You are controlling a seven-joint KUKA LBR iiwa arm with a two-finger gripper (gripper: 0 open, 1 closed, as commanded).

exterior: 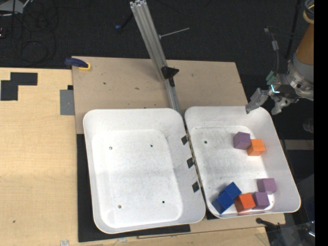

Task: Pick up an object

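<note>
The right bin (220,119) holds several blocks. A purple block (242,140) touches an orange block (257,147) near its middle right. At the front lie a blue block (226,197), another orange block (245,202) and two purple blocks (266,185) (262,200). My gripper (266,102) hangs open beyond the bin's far right corner, above the bench edge, with nothing between its fingers. It is well apart from every block.
The left bin (102,132) sits beside the right one, joined by black clips (190,162). A slanted aluminium post (154,45) rises behind the bins. A blue and yellow clamp (78,63) lies at the board's far left corner.
</note>
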